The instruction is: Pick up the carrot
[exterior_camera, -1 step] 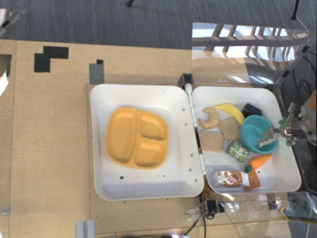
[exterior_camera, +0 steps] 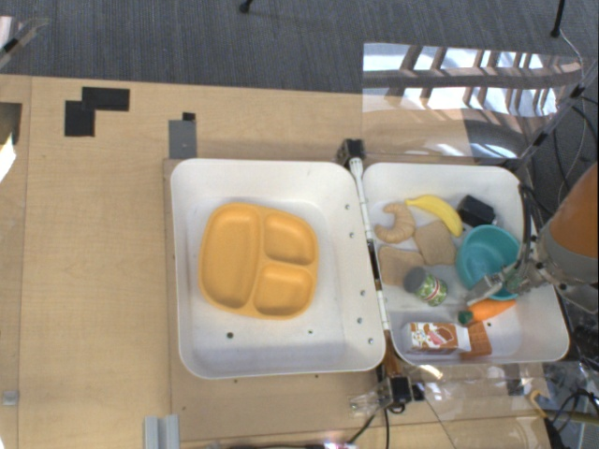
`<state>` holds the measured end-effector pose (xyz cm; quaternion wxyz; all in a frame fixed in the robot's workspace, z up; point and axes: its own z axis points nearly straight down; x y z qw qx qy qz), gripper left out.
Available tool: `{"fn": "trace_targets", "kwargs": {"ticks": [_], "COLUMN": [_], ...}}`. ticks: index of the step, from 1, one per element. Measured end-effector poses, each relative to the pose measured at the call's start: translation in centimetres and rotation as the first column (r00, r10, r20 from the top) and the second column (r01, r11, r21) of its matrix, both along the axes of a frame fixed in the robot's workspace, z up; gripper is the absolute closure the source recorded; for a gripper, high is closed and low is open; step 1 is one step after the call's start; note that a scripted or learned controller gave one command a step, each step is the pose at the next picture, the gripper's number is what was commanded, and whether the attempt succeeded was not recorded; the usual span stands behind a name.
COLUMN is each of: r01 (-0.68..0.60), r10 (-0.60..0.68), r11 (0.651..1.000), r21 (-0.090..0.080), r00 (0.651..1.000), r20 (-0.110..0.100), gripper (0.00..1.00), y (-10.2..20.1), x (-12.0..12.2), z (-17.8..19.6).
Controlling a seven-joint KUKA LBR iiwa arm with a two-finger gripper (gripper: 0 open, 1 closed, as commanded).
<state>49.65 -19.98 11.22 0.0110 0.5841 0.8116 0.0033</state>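
On the left we see the first of the 2 white bins (exterior_camera: 187, 344), and in it lies a yellow divided tray (exterior_camera: 259, 260) with 3 compartments, flat on the bin floor and a little left of the bin's middle. A ridge with small holes marks where the 2 bins meet.

Moving right, the second bin (exterior_camera: 552, 344) is crowded. Near its upper left we find a croissant (exterior_camera: 397, 223), with a banana (exterior_camera: 437, 211) just beside it and a black block (exterior_camera: 475, 210) further right near the back wall. Below them sit 2 tan slices of bread (exterior_camera: 434, 243), and beneath those a small round green and white object (exterior_camera: 431, 289). A teal bowl (exterior_camera: 487, 254) stands to the right of the bread. Along the front of the bin lies a flat printed packet (exterior_camera: 440, 337).

The carrot (exterior_camera: 486, 311) lies just below the teal bowl, pointing toward the right, its green end at the left and above the packet's right end. The gripper (exterior_camera: 510, 282) comes in from the right edge, its tip just above and to the right of the carrot, at the bowl's lower rim. We cannot tell its state, and we cannot tell if it touches the carrot.
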Motion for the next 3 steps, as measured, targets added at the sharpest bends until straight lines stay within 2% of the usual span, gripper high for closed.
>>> {"fn": "trace_targets", "kwargs": {"ticks": [1, 2, 3], "r01": [-0.333, -0.336, -0.335], "r10": [0.333, 0.336, 0.335], "r11": [0.943, 0.942, 0.942], "r21": [-0.004, -0.01, -0.01], "r00": [0.943, 0.942, 0.942], "r20": [-0.007, 0.008, 0.007], "gripper": [0.0, 1.0, 0.0], "y": [2.7, 2.9, 2.8], "x": [-0.4, 0.1, 0.1], "z": [-2.2, -0.9, -0.9]}}
